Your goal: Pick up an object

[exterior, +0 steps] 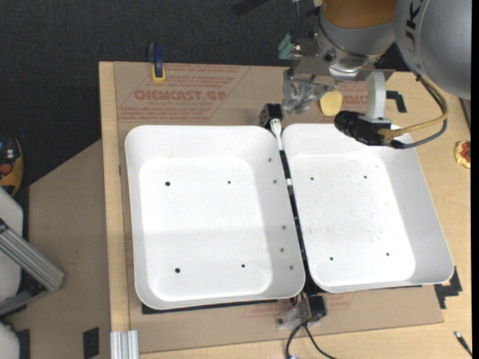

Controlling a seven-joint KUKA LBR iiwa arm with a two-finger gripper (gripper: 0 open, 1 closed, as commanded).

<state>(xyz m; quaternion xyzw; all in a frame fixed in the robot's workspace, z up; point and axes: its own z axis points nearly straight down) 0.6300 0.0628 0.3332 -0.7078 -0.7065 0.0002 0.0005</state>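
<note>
**Over the far rim of the right bin, a yellow piece beside my gripper**

At the far edge of the right bin (pixel 423 200), close to the seam where it meets the left bin (pixel 135 215), my gripper (pixel 303 99) hangs over the brown board (pixel 194 88) and the bin's rim. From this slanted view the metal parts blur together, so I cannot tell how wide I stand or whether I have hold of anything.

A small pale yellow piece (pixel 331 101) sits just beside me, on the side toward the arm's base. It is the one loose thing I can make out, so I take it as the object to pick up. I cannot tell whether it rests on the board, sits on the rim, or hangs from me.

My judgement is that the pick is either at the grasp or just past it, and is not proven. The next move calls for a slow, straight lift, with a watch on whether the yellow piece rises with me. If it stays down, I must line up over it again and close squarely.

Above me the wrist points nearly straight down, with the orange band (pixel 359 2) right over it. The grey arm (pixel 445 28) sweeps in from the right. A black fitting (pixel 363 128) with a yellow cable juts out over the right bin's far rim.
</note>
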